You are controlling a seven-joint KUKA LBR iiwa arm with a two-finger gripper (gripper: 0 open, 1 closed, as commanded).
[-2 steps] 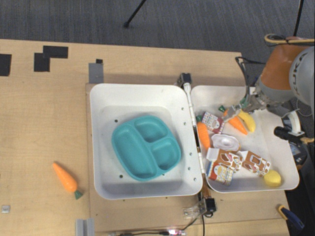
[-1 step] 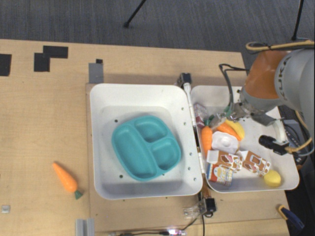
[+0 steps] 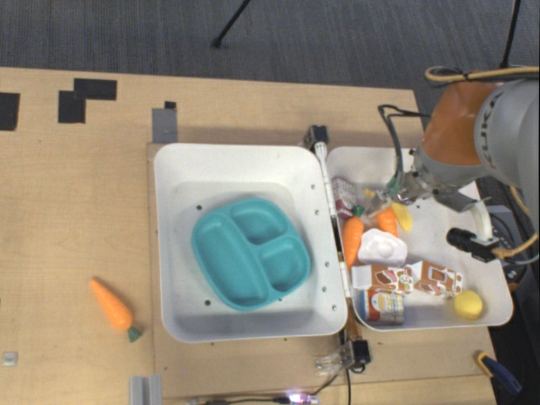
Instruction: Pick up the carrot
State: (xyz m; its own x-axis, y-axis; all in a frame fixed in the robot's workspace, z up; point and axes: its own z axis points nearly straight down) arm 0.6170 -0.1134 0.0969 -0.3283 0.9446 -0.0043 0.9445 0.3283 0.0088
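Note:
An orange carrot [image 3: 352,236] with a green top lies in the right bin [image 3: 498,287] against its left wall, pointing toward the near side. A second orange piece [image 3: 387,220] sits just right of it, beside a small yellow item [image 3: 403,218]. Another carrot [image 3: 113,304] lies on the bare bench left of the left bin. My gripper [image 3: 405,189] hangs low over the far part of the right bin, just above and right of the orange piece, a short way from the carrot in the bin. Nothing shows in its grasp.
The left bin [image 3: 169,226] holds a teal divided plate [image 3: 251,252]. In the right bin lie a white crumpled object [image 3: 381,246], snack packets [image 3: 439,279], a can [image 3: 386,305] and a yellow lemon [image 3: 468,304]. A cable [image 3: 391,125] loops behind the arm.

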